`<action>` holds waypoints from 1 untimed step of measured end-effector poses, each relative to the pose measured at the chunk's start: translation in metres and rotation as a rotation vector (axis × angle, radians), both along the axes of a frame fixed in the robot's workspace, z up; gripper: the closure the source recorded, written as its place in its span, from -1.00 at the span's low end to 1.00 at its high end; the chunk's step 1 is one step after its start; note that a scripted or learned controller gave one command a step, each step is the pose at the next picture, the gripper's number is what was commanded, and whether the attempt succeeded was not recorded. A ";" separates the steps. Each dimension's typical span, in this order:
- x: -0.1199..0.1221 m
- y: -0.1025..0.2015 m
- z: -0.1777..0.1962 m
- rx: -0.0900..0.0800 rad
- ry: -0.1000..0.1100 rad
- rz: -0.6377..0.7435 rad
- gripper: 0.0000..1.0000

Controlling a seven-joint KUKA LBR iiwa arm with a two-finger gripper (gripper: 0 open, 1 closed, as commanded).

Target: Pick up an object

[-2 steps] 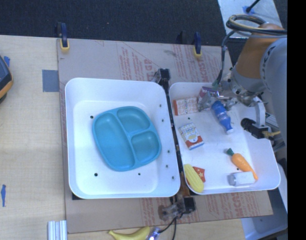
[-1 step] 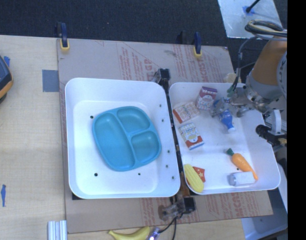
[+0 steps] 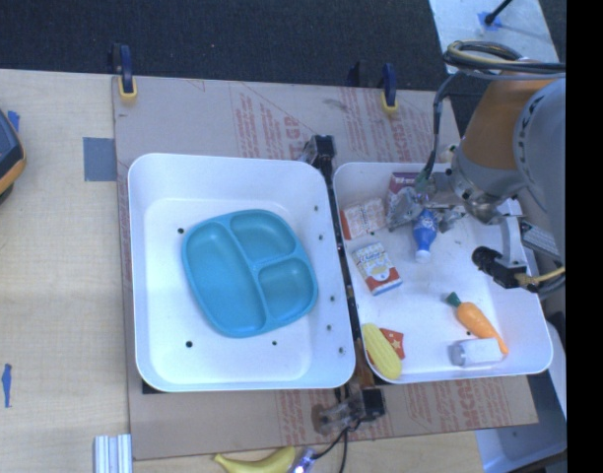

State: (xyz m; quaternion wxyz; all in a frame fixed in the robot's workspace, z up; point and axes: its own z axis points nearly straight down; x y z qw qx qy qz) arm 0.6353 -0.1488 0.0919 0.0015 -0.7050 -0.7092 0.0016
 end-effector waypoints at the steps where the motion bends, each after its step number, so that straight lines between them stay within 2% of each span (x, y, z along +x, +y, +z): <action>1: 0.021 0.027 0.000 0.000 -0.002 -0.001 -1.00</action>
